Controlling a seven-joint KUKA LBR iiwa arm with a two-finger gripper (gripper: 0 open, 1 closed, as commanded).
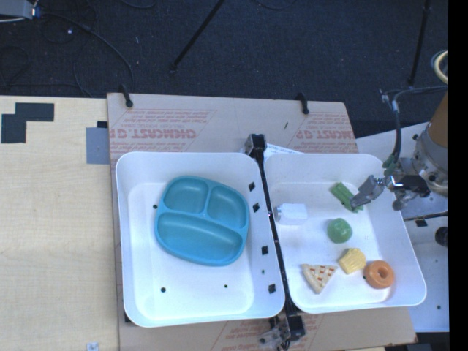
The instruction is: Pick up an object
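Observation:
The right bin (409, 269) holds several small objects. A green block (340, 191) lies near its back, a green ball (338, 230) sits in the middle, and a white block (292, 212) rests by the left wall. Along the front are a waffle-patterned triangle (319, 276), a yellow piece (352, 260) and an orange ring (379, 274). My gripper (380, 196) hangs low over the bin's back right, open, with nothing between its fingers. Its left finger (364, 193) is right beside the green block.
The left bin (139, 269) holds a blue divided plate (201, 219). A black divider (265, 225) runs between the two bins. The arm (435, 152) comes in over the right bin's right wall. Cardboard lies under both bins.

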